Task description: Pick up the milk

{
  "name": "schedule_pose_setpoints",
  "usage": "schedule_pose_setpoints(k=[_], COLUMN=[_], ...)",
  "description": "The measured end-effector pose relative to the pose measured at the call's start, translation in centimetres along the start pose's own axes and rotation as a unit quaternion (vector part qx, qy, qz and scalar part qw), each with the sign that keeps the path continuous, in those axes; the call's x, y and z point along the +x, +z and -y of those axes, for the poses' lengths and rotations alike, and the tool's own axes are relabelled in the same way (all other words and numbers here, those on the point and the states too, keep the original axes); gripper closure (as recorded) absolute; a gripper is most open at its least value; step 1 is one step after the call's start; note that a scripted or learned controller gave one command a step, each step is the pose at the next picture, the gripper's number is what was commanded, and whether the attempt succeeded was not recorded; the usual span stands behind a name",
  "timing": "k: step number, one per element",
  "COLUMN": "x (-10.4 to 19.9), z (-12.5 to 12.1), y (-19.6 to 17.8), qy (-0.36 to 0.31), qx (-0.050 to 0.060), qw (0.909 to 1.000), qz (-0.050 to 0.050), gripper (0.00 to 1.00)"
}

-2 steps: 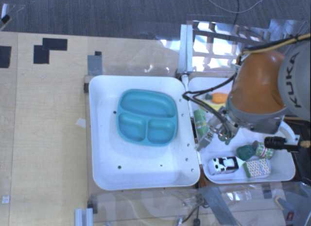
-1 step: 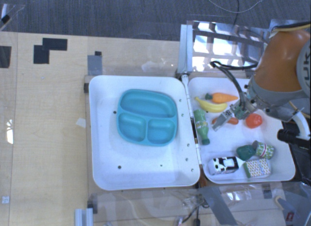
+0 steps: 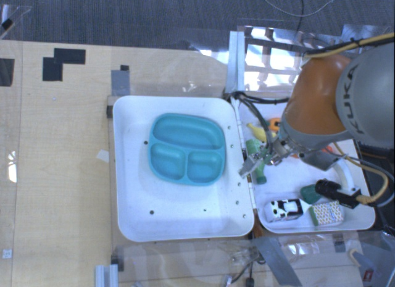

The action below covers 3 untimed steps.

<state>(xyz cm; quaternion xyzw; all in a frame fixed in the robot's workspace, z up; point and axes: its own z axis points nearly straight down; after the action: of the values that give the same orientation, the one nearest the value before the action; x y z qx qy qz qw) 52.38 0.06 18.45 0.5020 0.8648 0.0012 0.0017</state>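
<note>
The milk [image 3: 285, 209] is a small carton with a black-and-white cow pattern, lying on its side near the front edge of the right bin [image 3: 364, 221]. My gripper [image 3: 255, 161] hangs low over the left side of that bin, close to the wall shared with the left bin. It sits behind and to the left of the milk, well apart from it. A green item [image 3: 259, 173] lies right under the gripper. The orange and grey wrist hides much of the bin's back half.
A blue divided plate [image 3: 186, 149] lies in the left bin [image 3: 133, 218]. In the right bin, a green-and-white patterned box [image 3: 327, 214] and a dark green piece [image 3: 310, 193] lie right of the milk. A yellow item [image 3: 256, 132] and an orange one [image 3: 273, 123] sit behind the gripper.
</note>
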Motion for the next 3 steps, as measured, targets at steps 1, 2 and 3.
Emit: schedule_pose_setpoints(k=[1,2,3], x=[-2.4,6.0,0.4], z=[-8.3,-6.3,-0.9], y=[0.0,-0.1,-0.1], qy=[0.143,0.027,0.037], qx=[-0.001,0.000,-0.001], qw=[0.9897,0.9996,0.9993], qz=[0.001,0.000,0.000], gripper=[0.00,0.00,0.00])
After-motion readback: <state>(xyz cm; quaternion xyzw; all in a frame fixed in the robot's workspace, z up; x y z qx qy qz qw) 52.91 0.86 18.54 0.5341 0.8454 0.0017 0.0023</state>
